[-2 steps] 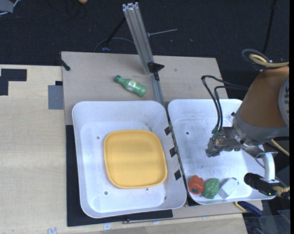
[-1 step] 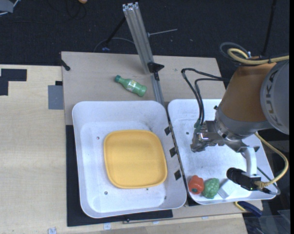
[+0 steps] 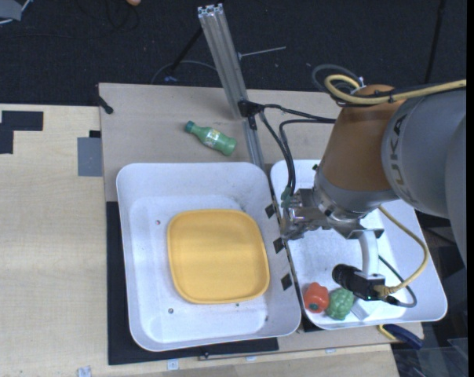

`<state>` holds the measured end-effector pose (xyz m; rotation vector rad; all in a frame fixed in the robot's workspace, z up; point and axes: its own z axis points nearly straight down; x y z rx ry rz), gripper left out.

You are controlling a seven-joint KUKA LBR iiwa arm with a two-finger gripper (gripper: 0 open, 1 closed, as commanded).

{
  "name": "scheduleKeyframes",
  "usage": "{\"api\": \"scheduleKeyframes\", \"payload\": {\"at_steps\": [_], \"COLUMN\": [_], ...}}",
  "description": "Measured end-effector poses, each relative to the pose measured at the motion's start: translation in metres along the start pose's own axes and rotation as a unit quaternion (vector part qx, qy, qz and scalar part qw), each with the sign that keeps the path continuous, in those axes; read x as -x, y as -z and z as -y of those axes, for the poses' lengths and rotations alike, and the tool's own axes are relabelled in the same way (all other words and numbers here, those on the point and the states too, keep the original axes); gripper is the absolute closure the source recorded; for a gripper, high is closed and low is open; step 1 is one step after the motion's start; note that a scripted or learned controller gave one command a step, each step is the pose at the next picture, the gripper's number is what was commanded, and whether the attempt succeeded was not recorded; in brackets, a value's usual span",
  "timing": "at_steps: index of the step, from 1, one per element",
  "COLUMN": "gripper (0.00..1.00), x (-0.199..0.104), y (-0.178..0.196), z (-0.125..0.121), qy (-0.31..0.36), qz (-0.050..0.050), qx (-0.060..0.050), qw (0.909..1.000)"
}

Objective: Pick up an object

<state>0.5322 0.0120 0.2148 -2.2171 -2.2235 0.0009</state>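
Note:
In the right bin, near its front edge, a red pepper-like toy lies touching a green knobbly toy. A yellow square plate lies flat in the middle of the left bin. My gripper hangs over the left part of the right bin, close to the wall between the bins, behind the two toys. The bulky wrist covers it from above. I see nothing held.
A small green bottle lies on its side on the bench behind the left bin. An aluminium post rises at a slant behind the bins, with cables running from it to the arm.

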Motion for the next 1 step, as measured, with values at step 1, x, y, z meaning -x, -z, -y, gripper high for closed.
{"api": "scheduleKeyframes", "payload": {"at_steps": [1], "gripper": [1.0], "x": [-0.0482], "y": [0.0121], "z": [-0.0181], "qy": [0.0], "qz": [0.0], "qx": [0.001], "qw": [1.0]}}
